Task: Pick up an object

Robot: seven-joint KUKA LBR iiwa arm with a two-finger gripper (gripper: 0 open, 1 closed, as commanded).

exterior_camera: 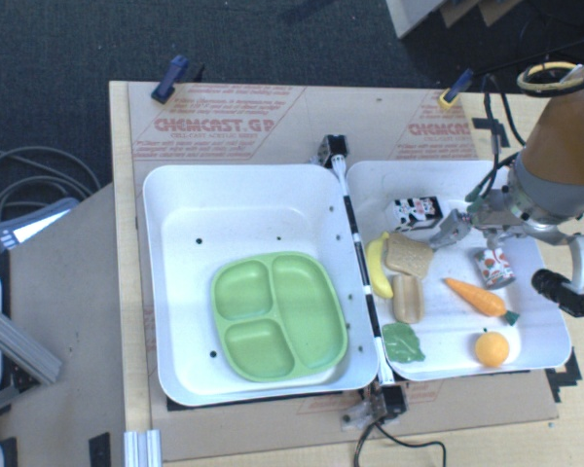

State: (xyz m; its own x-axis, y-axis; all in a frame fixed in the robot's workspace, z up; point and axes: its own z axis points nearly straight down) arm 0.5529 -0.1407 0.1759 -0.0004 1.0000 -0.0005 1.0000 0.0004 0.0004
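Hovering is about where things stand, by my read: the gripper [455,228] hangs low over the right bin [555,343] with nothing visibly between its fingers, so I'd call this the approach step of the pick, before any grab. How wide the fingers stand I honestly can't tell from this slanted overhead angle; the metal bits blur together.

Task just says pick up an object, so the target is a guess. Closest candidates:
- a black-and-white patterned item [414,212], just beside the tool on its far-left side, toward the back of the bin
- a tan bread-like slice [408,257], just below-left of the tool
- a small red-and-white packet [493,267], just to its near-right, under the wrist

Further out from the tool: a banana [377,268] along the divider past the bread, a second tan piece [407,298] below that, a carrot [477,297] toward the front, then a green leaf thing [402,342] and an orange [492,348] at the front edge.

Next move, I reckon, needs it to settle squarely over one item and drop straight down. Stuff is packed close, so clipping a neighbour looks like the risk.

Way off across the divider sits a green divided plate [277,315] in the left bin [175,261].
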